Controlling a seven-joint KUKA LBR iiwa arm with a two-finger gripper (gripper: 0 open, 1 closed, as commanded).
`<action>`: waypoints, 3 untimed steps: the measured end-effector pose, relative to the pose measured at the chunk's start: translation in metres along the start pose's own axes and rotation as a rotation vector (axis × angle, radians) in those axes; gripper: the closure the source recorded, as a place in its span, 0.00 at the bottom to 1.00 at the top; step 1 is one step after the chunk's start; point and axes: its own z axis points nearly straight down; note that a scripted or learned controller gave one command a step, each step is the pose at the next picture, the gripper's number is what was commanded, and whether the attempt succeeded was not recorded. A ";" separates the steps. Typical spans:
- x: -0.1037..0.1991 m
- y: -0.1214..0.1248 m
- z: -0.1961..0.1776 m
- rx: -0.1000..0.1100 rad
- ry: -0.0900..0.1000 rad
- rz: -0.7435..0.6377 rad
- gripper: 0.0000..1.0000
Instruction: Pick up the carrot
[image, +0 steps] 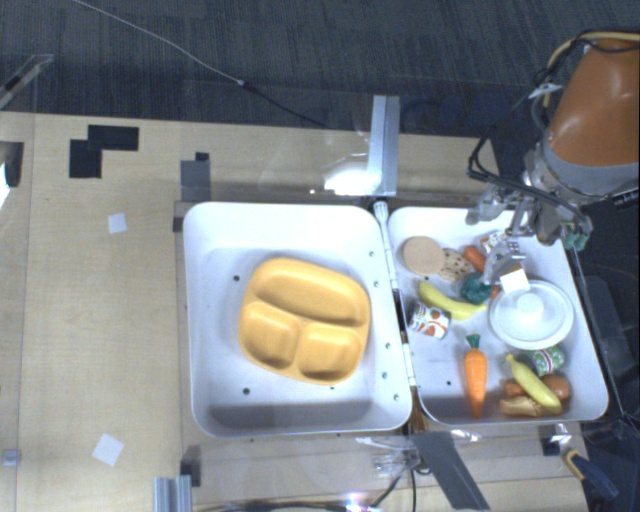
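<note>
Toward the front of the right-hand shallow white bin (590, 400): slender orange carrot with a green tuft at its top (475, 376), lying lengthwise on the bin floor, tuft toward the back, free of any grip. Just right of it, a yellow banana (533, 384) resting over a brown, bun-like piece (523, 404) in the front right corner, with a small green-and-white round item (546, 361) beside them. Just behind the carrot, a round white bowl (530, 313). Left of that bowl, a second curved yellow banana (447, 300) with a teal piece (474, 291) at its right end, and a small red-and-white can (430, 322) close by the dividing wall. Farther back, a flat tan cookie-shaped disc (428, 256) and a small orange-red item (473, 257) next to it.

Above the back right part of the same bin, well apart from the carrot: grey two-finger gripper (508, 252) under the orange-banded arm (592, 105); jaws too cluttered to read, so cannot tell whether spread or closed.

Across the divider, in the left-hand shallow white bin (210, 300): one yellow plastic tray with three compartments (303, 320), sitting near the middle.
</note>
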 end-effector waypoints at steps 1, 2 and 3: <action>0.047 -0.007 0.107 -0.001 0.009 0.097 0.00; 0.106 -0.012 0.160 0.001 -0.008 0.093 0.00; 0.118 0.012 0.159 0.004 -0.009 0.127 0.00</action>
